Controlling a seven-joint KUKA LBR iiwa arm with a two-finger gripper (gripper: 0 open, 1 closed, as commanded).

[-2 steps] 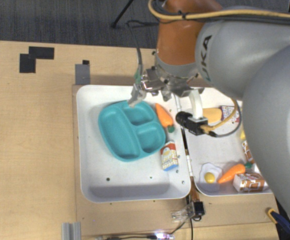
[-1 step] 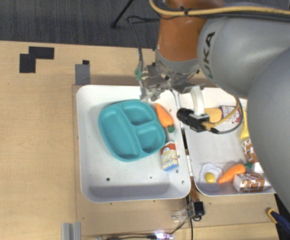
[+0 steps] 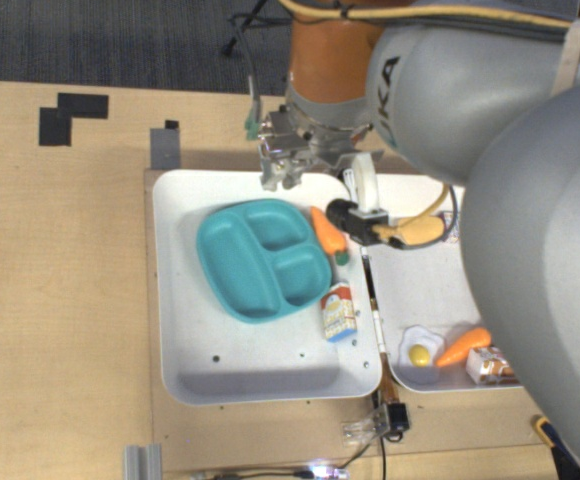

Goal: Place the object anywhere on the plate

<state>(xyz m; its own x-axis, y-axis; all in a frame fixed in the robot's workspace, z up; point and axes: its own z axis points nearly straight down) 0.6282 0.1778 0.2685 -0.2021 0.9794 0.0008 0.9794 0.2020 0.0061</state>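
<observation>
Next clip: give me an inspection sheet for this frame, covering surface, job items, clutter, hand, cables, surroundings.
Surface: wooden bench bearing left bin and right bin.
Job's things: teal divided plate in left bin; carrot touching its right rim.
Clutter: small carton beside plate; egg, second carrot, box in right bin.
Hand: hand above left bin's far edge; finger state unclear.
Cables: yellow hose along arm.
Surroundings: dark carpet.

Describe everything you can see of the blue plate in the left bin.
The plate is teal blue, of smooth moulded plastic by its look, with rounded corners and three compartments: one large and two smaller. It lies flat and turned at a slant in the left bin. A carrot lies against its right rim and a small carton by its lower right corner.
</observation>
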